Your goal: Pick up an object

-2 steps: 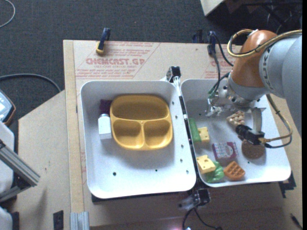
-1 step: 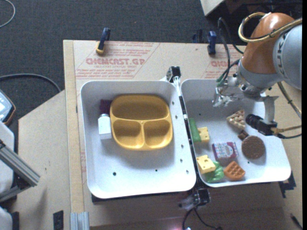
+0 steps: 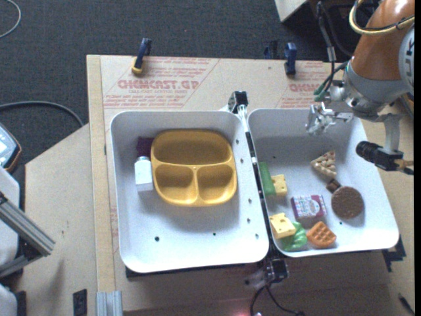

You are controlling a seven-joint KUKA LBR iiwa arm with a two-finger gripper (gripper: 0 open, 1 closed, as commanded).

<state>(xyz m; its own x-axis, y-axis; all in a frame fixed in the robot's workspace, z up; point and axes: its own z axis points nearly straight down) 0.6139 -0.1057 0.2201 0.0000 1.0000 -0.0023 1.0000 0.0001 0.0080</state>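
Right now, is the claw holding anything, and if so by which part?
Nothing shows in the claw. It hangs over the far end of the right bin, apart from the toy foods lying nearer the camera, such as the cracker.

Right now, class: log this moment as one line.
gripper: above right bin, far end | held: nothing visible | yellow tray: left bin

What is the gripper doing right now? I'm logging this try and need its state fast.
Gripper: above the far end of the right bin, nothing seen in it; open or closed cannot be told.
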